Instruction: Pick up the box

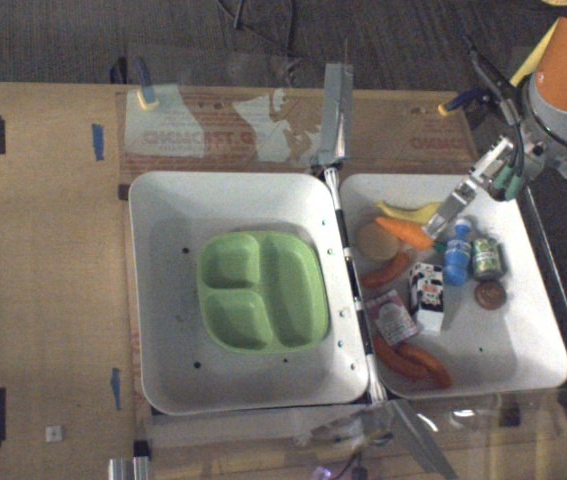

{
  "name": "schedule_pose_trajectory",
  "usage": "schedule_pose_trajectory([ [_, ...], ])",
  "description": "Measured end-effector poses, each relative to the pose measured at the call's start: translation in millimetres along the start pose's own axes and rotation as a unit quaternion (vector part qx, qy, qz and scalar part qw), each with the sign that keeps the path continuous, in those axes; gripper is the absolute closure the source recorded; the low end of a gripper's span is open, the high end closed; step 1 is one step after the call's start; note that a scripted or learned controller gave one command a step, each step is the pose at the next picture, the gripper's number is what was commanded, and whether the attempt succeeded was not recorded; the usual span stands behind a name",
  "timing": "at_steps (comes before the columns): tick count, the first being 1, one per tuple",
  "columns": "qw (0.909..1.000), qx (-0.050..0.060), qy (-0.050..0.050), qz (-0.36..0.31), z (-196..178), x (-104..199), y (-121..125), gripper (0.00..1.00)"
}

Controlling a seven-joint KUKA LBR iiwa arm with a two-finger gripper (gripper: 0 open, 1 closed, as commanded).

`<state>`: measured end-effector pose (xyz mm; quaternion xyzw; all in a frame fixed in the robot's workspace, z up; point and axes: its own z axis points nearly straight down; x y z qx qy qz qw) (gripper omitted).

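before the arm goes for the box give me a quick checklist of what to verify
1. Box located: ok, black-and-white carton standing in the right bin.
2. Gripper over the box: not ok, it sits up-view of it, above the carrot and banana.
3. Gripper free of load: ok, nothing between its fingers.
4. Room around the box: not ok, blue bottle, sausage and packet crowd it.
5. Fingers open wide enough: cannot tell.
6. Left bin uninvolved: ok, holds the green tray.

The arm [563, 78] reaches in from the worktop's far right corner, slanting downward. Its gripper [450, 211] points down and leftward, the slim fingers close together, holding nothing.
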<state>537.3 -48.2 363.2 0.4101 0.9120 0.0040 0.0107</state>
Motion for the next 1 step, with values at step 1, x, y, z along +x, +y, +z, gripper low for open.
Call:
schedule_pose_trajectory([
  [1, 1.0000, -0.003, -0.003, 0.000, -11.3, -1.9, 0.7, 1.00],
])
